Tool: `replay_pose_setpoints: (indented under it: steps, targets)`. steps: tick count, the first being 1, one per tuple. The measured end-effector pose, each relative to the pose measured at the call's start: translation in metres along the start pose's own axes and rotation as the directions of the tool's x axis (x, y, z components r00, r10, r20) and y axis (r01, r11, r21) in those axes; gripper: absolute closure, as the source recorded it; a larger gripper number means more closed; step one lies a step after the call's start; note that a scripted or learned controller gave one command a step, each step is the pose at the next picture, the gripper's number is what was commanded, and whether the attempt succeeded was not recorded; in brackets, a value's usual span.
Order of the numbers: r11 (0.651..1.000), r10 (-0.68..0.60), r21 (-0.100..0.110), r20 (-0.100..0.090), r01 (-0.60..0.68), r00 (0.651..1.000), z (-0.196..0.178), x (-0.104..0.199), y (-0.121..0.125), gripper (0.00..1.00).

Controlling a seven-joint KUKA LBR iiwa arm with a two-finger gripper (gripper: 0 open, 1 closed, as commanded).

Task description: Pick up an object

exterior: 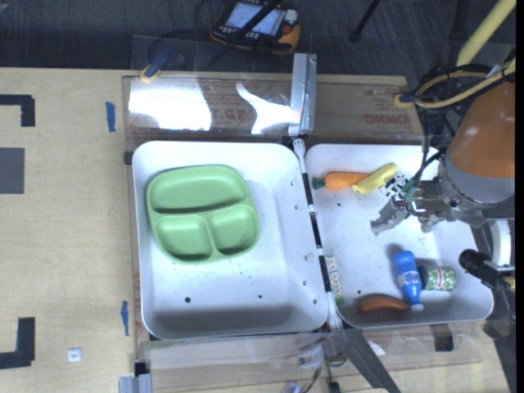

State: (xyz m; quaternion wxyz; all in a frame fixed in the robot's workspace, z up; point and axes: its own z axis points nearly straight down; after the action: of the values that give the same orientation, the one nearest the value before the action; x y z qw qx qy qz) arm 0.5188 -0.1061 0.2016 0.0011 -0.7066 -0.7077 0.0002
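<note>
Claw (pixel 385 222) hangs over the middle of the right bin (pixel 360 260), fingers slightly spread, pinching nothing. From the tabletop (pixel 65 219) down in size: the left bin (pixel 278 301) carries a green three-compartment tray (pixel 202 211). In the right bin, an orange carrot (pixel 344 181) touches a yellow banana (pixel 374 178) near the far wall, just beyond the claw. Near the front wall a blue bottle (pixel 407 277) lies beside a green-labelled can (pixel 439 278), with a brown sausage (pixel 382 304) just before them.
</note>
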Motion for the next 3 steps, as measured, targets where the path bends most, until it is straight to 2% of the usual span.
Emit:
replay_pose_setpoints:
  steps: [1,2,3]
  targets:
    - [1.0,-0.02,-0.003,0.001,0.02,1.0,-0.063,-0.008,0.033,0.0]
    - [0.986,0.167,-0.003,0.002,-0.167,0.986,0.003,-0.079,0.063,0.0]
    - [0.989,0.151,-0.003,0.0,-0.151,0.989,0.106,-0.089,0.098,0.0]
